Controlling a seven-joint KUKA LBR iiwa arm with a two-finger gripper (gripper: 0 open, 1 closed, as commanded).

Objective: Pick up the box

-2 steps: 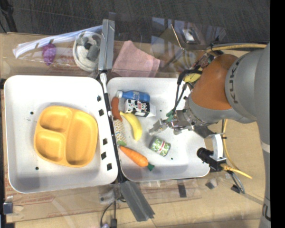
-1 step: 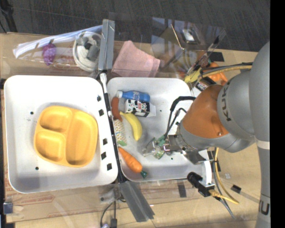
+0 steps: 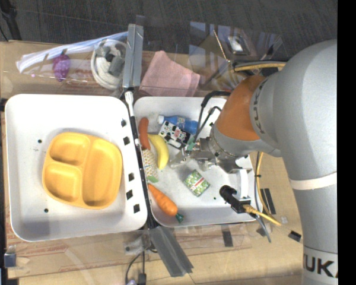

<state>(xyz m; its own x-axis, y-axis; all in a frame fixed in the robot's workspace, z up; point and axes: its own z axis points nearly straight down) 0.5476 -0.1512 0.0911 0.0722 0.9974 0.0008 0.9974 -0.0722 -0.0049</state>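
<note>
Lying flat on the floor of the view-right bin [image 3: 166, 218], toward its front edge, is the box [image 3: 196, 183]: small, square-cornered card, printed green w/ pale pattern; print too small to read. It sits tilted to the bin walls and touches nothing.

The gripper [image 3: 186, 155], bare metal, hangs just behind the box in this view, near the banana [image 3: 160, 150]. Open or closed: can't tell. The box is not in its grasp.

Arm [image 3: 302, 105]: smooth grey casing, glossy orange band at the wrist, dark lettering starting "KU" near the base.

Other contents, same bin:
- Banana: yellow, curved, smooth skin.
- Carrot [image 3: 163, 200]: orange, tapered, green tip, at the front-left corner.
- Orange-red rod [image 3: 143, 132]: along the left wall.
- Netted item [image 3: 149, 164]: pale mesh texture, beside the banana.
- Blue pack [image 3: 177, 128]: blue & white w/ a label at the back; text unreadable.

View-left bin [image 3: 24, 218]: white moulded plastic, holds a yellow tray [image 3: 83, 170], rounded, 3 compartments, matte.

Behind the bins on the brown bench: pink cloth [image 3: 166, 76], folded; clear bag [image 3: 65, 58], crinkled, w/ a purple item inside.
</note>
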